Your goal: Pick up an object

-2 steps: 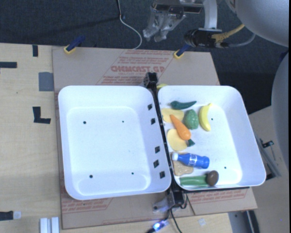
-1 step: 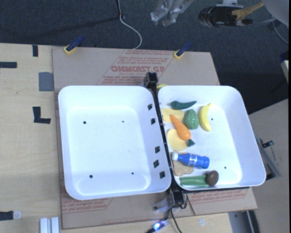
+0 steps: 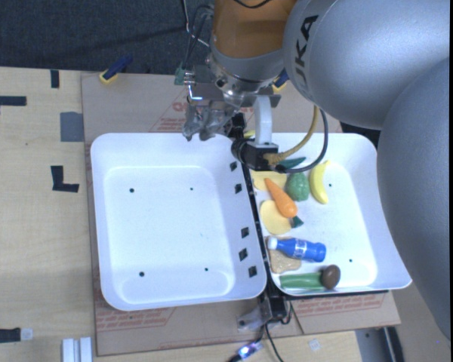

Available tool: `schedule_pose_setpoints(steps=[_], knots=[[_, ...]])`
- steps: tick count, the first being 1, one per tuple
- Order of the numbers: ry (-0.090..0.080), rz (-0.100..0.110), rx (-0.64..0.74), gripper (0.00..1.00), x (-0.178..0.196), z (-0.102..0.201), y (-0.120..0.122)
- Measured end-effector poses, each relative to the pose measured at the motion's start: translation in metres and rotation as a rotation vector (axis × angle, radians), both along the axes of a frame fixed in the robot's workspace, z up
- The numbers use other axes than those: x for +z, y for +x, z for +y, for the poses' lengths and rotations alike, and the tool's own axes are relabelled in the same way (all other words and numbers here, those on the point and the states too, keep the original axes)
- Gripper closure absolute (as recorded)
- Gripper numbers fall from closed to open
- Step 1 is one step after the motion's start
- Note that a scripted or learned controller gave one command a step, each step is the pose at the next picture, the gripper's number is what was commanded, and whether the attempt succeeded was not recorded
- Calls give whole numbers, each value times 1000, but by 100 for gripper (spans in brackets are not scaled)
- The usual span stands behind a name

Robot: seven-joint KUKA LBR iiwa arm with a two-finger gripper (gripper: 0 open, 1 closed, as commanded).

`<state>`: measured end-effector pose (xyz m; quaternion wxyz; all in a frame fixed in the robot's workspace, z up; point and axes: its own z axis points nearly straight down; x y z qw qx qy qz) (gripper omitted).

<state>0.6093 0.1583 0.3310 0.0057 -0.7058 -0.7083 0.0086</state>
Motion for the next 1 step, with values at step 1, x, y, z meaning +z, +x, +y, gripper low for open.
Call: schedule_pose_setpoints(steps=[1], knots=[[3,-13,3,100,-42,60,2]])
